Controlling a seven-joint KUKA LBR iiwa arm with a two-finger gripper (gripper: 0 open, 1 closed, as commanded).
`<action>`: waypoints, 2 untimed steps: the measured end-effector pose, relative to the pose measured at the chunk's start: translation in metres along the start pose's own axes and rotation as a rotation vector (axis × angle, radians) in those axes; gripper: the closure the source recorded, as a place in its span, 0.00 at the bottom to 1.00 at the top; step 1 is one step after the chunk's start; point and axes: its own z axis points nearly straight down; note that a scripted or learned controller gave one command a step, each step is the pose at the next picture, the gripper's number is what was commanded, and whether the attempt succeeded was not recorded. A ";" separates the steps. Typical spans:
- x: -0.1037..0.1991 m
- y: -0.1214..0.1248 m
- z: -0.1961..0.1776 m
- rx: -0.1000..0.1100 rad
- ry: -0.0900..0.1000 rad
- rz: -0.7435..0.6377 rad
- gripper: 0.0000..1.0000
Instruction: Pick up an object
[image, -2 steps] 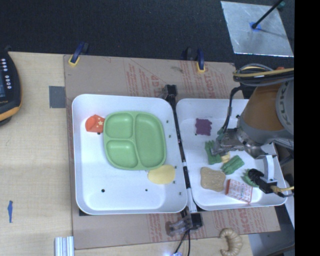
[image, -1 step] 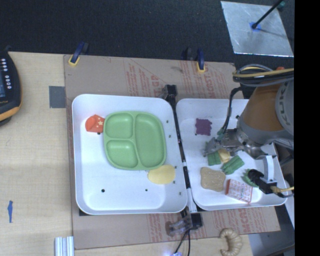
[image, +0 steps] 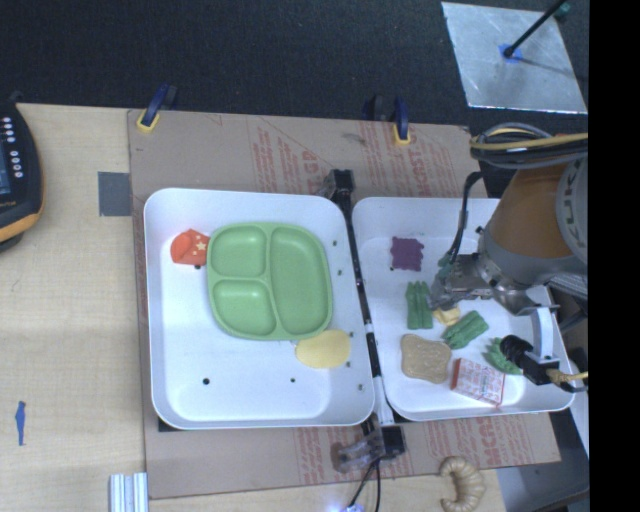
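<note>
Nearest target: a green bean-like piece lies in the right bin, just left of and below the gripper; I judge it the likeliest pick.
Gripper: low over the right bin's middle, the arm coming in from the right. Whether the tips are apart or together I cannot tell; the wrist hides them.
Beside the tips: a second green piece and a small yellow bit sit just below; a purple piece lies up and to the left, apart.
Farther out: a slice of bread and a red-and-white packet lie below, near the bin's front edge; another green piece is to the lower right.
Left bin: a green divided plate, a red piece and a yellow piece, all well apart from the gripper.
Risk, crowding: the green pieces lie close together, so a closing grip could catch two, or nudge one aside and clamp on nothing.
Risk, shape: the pieces look thin and flat on the bin floor, so the tips may skid over them.
Risk, aim: a descent slightly off could press the yellow bit instead.
</note>
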 end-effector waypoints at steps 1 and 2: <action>0.000 0.000 0.000 0.001 -0.001 -0.001 0.00; 0.009 -0.004 0.021 -0.001 -0.004 0.004 0.00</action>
